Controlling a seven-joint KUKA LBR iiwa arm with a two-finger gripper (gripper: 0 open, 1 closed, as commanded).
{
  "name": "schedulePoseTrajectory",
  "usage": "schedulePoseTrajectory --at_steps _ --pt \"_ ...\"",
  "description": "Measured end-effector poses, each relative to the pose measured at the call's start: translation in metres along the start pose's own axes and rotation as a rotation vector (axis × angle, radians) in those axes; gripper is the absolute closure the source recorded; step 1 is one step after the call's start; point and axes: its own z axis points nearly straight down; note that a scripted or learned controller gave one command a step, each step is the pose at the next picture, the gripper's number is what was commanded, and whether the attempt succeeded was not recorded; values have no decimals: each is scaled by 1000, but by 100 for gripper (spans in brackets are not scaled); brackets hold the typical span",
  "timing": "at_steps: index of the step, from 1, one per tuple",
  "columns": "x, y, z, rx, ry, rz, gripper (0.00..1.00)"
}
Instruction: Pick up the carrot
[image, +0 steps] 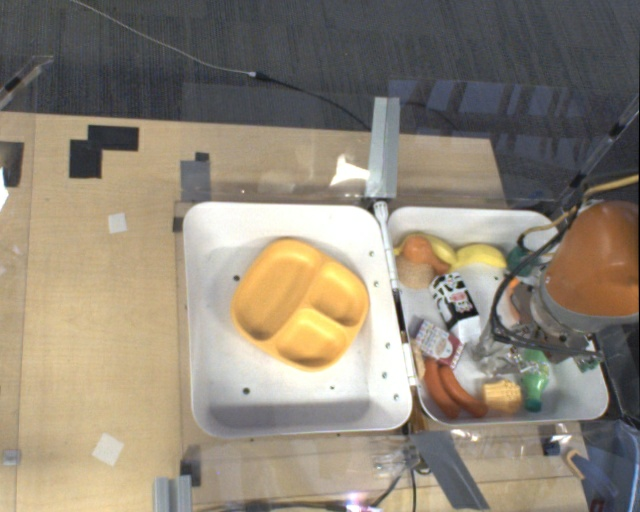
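While the carrot (450, 389) lies low, gripper (497, 352) (grip state unclear) hovers beside.

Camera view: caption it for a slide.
KUKA arm hangs over the right bin, carrot lying beside its gripper.

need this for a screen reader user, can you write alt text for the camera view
A grey robot arm with an orange band reaches from the right over the right shallow white bin, which holds a long orange carrot near its front edge among small toy foods. The left white bin holds a yellow three-compartment plastic plate.
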Motion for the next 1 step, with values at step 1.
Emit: schedulePoseTrajectory --at_steps 1 --pt "-36 32 -39 -2 2 301 100"
